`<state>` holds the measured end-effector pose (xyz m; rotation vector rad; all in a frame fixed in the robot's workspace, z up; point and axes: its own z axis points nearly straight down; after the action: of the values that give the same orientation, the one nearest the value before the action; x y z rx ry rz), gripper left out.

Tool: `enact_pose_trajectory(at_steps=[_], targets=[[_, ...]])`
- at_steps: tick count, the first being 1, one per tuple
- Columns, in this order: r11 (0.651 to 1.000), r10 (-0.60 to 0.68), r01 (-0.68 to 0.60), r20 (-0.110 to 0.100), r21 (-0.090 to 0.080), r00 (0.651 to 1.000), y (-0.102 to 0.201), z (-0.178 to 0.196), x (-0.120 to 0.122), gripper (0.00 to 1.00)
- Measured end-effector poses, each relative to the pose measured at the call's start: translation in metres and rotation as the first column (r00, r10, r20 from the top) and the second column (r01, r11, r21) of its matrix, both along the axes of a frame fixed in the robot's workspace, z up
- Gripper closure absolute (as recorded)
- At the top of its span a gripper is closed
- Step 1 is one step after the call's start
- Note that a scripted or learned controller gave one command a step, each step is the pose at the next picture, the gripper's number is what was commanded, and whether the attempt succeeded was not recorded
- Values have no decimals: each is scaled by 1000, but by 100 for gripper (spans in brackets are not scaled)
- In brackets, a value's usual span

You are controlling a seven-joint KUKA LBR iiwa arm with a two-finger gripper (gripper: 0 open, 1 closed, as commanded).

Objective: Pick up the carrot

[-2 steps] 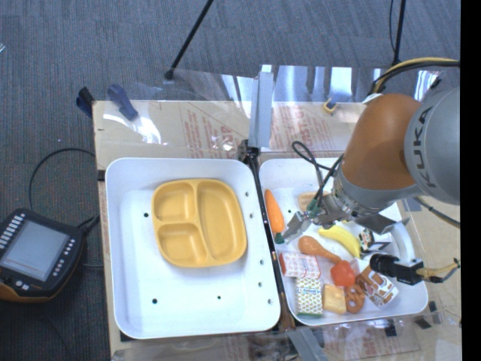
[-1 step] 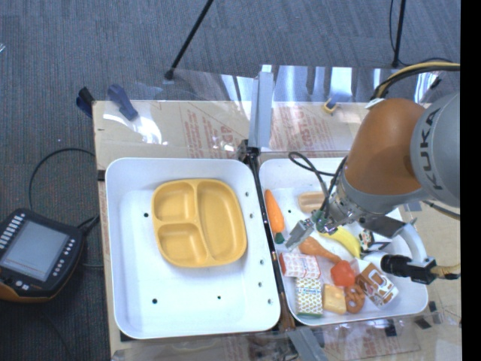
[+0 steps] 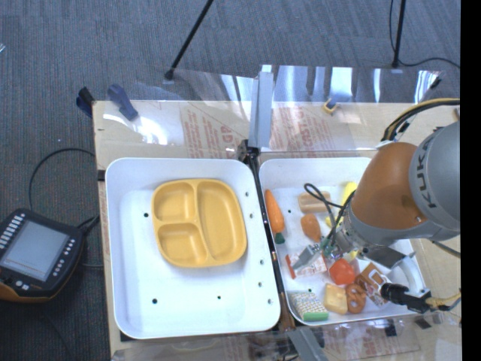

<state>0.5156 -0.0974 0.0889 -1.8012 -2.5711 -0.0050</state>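
A robotics lab: a teach pendant [image 3: 31, 256] lies on grey carpet [image 3: 60, 43] at left, tripod legs [image 3: 194, 30] stand beyond the bench [image 3: 180, 130].

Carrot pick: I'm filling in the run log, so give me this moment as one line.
carrot: at right bin's left wall, not held | gripper: over toy food, right of carrot | plate: left bin

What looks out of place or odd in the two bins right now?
Nothing looks spilled or broken. The carrot lies alone against the right bin's left wall, apart from the toy food heaped under the arm. The yellow plate sits slightly skewed in the left bin.
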Motion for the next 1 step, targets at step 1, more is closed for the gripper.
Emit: enact_pose_trajectory(at_steps=[1], targets=[[951,310,-310,11,-4,951,-48,3,57,0]])
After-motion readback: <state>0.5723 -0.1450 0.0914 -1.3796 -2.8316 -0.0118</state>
